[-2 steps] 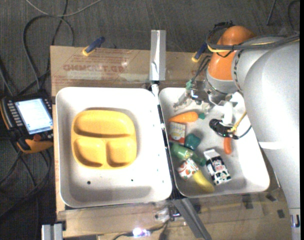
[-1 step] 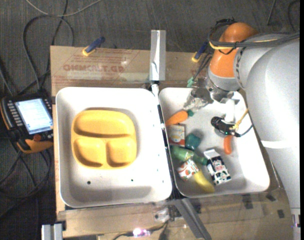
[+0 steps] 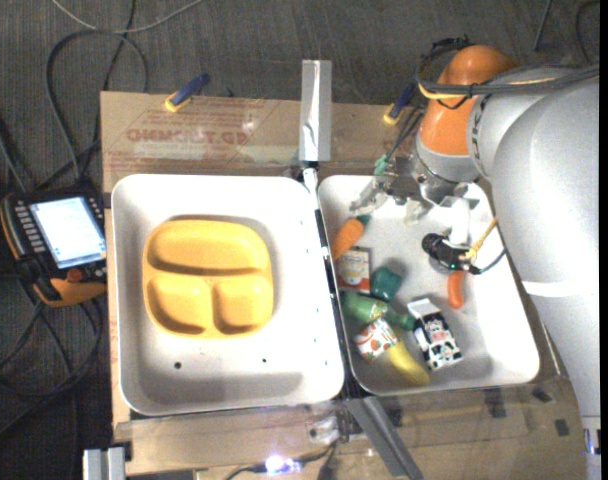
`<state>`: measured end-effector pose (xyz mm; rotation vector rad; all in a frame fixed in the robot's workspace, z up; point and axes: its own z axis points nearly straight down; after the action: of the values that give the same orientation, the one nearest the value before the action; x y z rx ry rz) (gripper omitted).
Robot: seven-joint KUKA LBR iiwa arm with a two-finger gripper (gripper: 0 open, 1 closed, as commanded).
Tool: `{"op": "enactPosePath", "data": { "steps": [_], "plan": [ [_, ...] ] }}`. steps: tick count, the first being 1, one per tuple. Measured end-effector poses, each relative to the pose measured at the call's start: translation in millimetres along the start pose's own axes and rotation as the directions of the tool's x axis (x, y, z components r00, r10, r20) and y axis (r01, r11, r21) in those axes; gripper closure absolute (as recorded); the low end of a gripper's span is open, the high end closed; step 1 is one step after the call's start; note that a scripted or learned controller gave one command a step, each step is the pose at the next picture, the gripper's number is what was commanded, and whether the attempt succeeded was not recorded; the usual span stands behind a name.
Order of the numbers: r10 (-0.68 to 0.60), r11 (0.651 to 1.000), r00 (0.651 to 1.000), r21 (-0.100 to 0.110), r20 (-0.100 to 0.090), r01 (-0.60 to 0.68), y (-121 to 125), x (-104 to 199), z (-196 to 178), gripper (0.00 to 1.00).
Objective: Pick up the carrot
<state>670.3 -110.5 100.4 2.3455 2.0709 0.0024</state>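
Note:
The carrot (image 3: 346, 235) is orange and lies slanted against the left wall of the right bin (image 3: 504, 363), near its far end. My gripper (image 3: 384, 194) hangs over the far part of that bin, just right of and beyond the carrot's upper end, with a small gap between them. Nothing shows in its grasp. The grey arm with its orange band (image 3: 462, 96) reaches in from the right.
Close below the carrot stand a small can (image 3: 355, 267) and a green item (image 3: 387, 282). Nearer the front lie a green vegetable (image 3: 362, 306), a banana (image 3: 405, 364) and a black-and-white carton (image 3: 435, 334). A small orange piece (image 3: 455, 290) lies at right. The left bin (image 3: 134, 368) holds a yellow divided plate (image 3: 209, 276).

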Motion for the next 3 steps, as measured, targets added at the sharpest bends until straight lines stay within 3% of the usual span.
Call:
{"op": "enactPosePath", "data": {
  "steps": [1, 2, 3],
  "plan": [
    [-0.054, 0.999, 0.999, 0.000, -0.001, 0.054, -17, 7, 11, 0.00],
    [-0.053, 0.999, 0.999, -0.002, -0.004, 0.053, -16, 8, 0, 1.00],
    [-0.054, 0.999, 0.999, -0.002, -0.004, 0.054, -16, 8, 1, 0.00]
  ]
}}
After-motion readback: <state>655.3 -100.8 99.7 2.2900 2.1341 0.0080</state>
